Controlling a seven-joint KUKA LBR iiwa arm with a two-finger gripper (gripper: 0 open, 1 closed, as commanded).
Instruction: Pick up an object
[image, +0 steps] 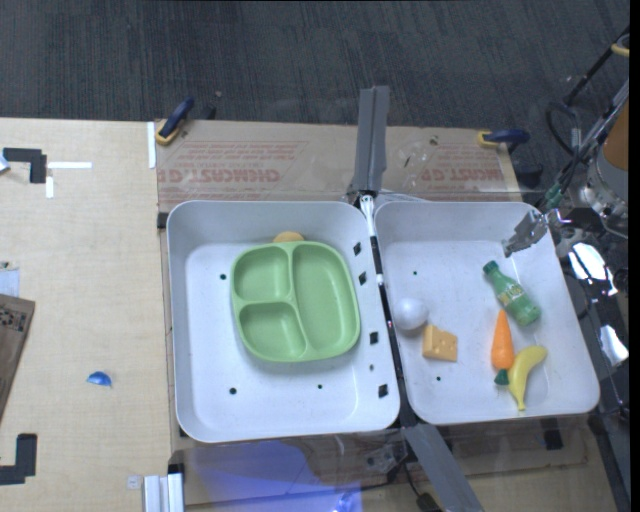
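Gripper: your gripper (524, 236) hangs over the right bin's (470, 405) far right corner; you cannot tell from here whether it is released or clenched.
Open room: the bin's left and far floor lies bare between the white ball (409, 313) and that corner.
Edges: the banana (524, 372) sits near the right wall.
Bottle: your green bottle (511, 293) lies just below the gripper, cap far-left, base near-right.
Carrot: the carrot (502, 341) lies far-to-near beside the banana.
Cheese: the cheese wedge (440, 343) sits just near the ball.
Left bin: the green tray (296, 300) is centred in the left bin (200, 400).
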